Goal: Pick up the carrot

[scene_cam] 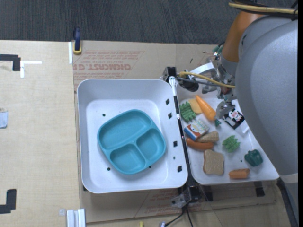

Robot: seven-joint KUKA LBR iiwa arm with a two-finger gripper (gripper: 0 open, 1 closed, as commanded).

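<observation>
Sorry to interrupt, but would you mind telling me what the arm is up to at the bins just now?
The arm has reached into the right bin, which holds toy food, to pick up the carrot. Its gripper sits low beside the carrot's right end, but nothing shows the carrot held yet; it lies on the bin floor near a green vegetable and a small carton. The left bin holds a blue divided plate.

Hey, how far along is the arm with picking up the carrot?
Nothing looks done yet: the carrot lies in the right bin among the other toy food. In hand: the gripper is down just right of the carrot. Whether it grips cannot be told. Left: grasping the carrot and lifting it clear.
</observation>
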